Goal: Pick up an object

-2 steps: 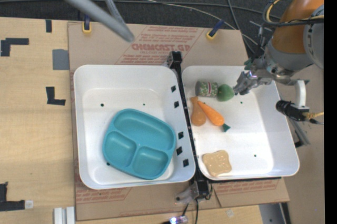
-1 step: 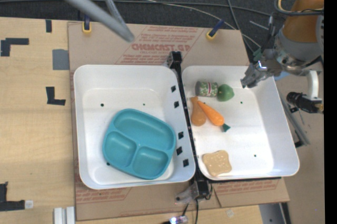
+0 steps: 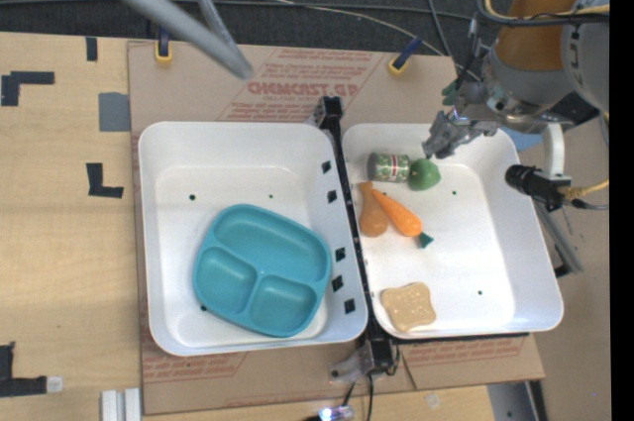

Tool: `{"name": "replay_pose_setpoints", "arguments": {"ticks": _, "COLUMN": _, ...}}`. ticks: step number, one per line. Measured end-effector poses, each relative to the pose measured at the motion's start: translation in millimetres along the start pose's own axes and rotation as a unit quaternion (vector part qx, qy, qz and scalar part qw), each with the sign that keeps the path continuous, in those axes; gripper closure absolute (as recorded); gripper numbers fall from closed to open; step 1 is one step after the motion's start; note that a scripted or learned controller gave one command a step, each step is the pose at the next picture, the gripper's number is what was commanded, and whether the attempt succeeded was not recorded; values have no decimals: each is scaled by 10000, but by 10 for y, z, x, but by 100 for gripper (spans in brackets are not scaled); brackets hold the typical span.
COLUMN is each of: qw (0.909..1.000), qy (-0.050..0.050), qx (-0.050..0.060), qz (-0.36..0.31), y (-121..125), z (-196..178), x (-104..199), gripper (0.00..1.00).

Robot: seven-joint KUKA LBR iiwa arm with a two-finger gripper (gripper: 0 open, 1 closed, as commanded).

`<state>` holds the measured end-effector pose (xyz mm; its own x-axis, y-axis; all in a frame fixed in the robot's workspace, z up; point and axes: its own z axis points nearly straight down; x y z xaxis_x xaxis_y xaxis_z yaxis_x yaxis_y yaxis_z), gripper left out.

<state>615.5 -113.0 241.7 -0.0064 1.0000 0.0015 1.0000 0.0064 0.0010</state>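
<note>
- Gripper (image 3: 439, 145) jaws: can't tell if open or closed, hanging just above-right of green ball (image 3: 425, 174)
- Can (image 3: 389, 167) touching ball's left
- Carrot (image 3: 399, 213), orange piece (image 3: 372, 215) below ball
- Toast (image 3: 408, 306) further down, right bin (image 3: 515, 280)
- Teal tray (image 3: 262, 268), left bin (image 3: 168, 171)

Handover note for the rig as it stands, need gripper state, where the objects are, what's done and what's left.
Gripper: low over the back of the right bin, just above and right of the green round item. Nothing visibly between its fingers; open or shut is not clear from this angle.
Right bin: small can lying on its side against the green item, carrot and an orange-brown piece near the divider, bread slice at the front.
Left bin: teal divided plate.
Done: approach only, nothing lifted.
Left: grasp one object and lift it; the green item or can looks the nearest candidate.
</note>
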Motion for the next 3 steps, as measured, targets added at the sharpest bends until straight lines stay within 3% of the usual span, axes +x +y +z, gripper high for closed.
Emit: {"name": "replay_pose_setpoints", "arguments": {"ticks": 3, "qw": 10000, "qy": -5, "qx": 10, "qz": 7, "y": 188, "z": 84, "x": 1361, "gripper": 100}}
